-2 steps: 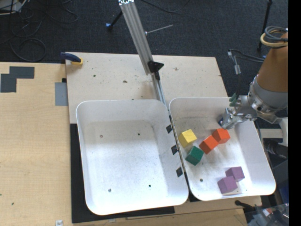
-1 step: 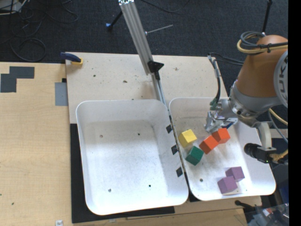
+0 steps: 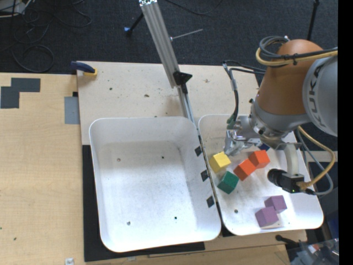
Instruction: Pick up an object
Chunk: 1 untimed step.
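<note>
- Overall, the bench (image 3: 38, 164) of pale wood spans the frame, with two shallow white bins side by side on it.
- Left bin (image 3: 105, 142): centre of the frame, the larger-looking of the two, dark specks on its floor.
- Right bin (image 3: 314, 217): lower right, holds all the blocks.
- Arm (image 3: 289, 87): enters from the right, orange band above the wrist, hanging over the upper part of the right bin.
- Metal pole (image 3: 162, 37): slants from top centre down to the gap between the bins.
- Gripper (image 3: 236, 141): low over the right bin's upper left, just above the yellow block; cannot tell whether the fingers are apart or together.
- Orange block (image 3: 252, 164): long, tilted, centre of the right bin.
- Purple blocks (image 3: 270, 210): two, touching, lower right of that bin.
- Green block (image 3: 228, 182): just below the yellow one.
- Yellow block (image 3: 220, 160): near the bin's left wall.
</note>
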Tool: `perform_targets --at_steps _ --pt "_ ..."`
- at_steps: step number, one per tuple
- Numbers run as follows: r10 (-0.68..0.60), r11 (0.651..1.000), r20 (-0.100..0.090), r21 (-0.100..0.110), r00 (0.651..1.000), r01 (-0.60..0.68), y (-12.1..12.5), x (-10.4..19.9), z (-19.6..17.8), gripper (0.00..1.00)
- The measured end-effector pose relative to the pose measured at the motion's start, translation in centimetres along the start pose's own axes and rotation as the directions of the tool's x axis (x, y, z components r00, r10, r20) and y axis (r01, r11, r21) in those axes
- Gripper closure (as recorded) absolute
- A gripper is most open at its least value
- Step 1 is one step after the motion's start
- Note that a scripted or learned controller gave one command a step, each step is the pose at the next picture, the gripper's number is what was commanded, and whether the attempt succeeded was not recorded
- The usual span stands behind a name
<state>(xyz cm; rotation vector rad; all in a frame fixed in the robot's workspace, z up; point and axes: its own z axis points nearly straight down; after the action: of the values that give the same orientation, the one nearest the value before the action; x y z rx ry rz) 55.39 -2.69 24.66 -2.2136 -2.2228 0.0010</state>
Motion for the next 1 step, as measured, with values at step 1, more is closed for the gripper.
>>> perform_targets --at_steps 1 --pt "0.001 1.0 0.001 0.002 1.0 -0.001 0.11 4.2 0.52 1.0"
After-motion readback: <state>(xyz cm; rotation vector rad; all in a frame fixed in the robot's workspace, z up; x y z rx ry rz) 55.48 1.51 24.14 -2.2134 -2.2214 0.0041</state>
